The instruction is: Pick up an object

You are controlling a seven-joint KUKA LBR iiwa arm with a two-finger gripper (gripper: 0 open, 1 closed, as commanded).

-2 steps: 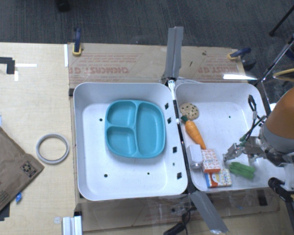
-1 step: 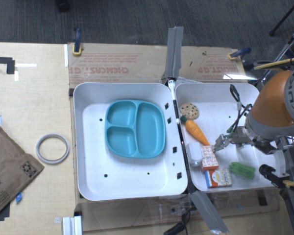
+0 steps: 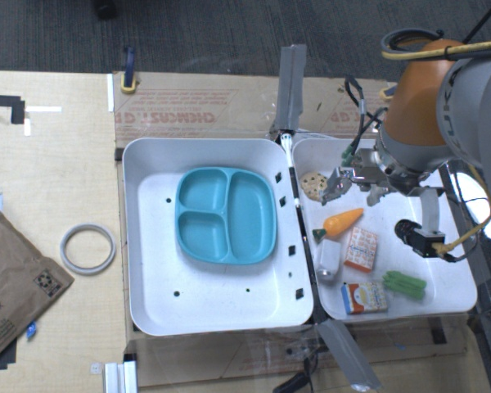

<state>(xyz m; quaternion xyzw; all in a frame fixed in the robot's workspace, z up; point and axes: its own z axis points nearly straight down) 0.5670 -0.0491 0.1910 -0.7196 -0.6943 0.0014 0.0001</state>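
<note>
- The right bin (image 3: 466,297) is crowded; its left wall runs beside the left bin (image 3: 147,301), which carries a blue divided plate (image 3: 227,215).
- My pincer (image 3: 353,185) hangs over the right bin's far part; I cannot tell how wide it stands.
- The toy carrot (image 3: 344,221) lies just near of my pincer, the cookie (image 3: 313,184) to its left.
- Nearer lie a small carton (image 3: 362,248), a white bottle (image 3: 329,259), a picture box (image 3: 365,297) and a green piece (image 3: 404,284).
</note>
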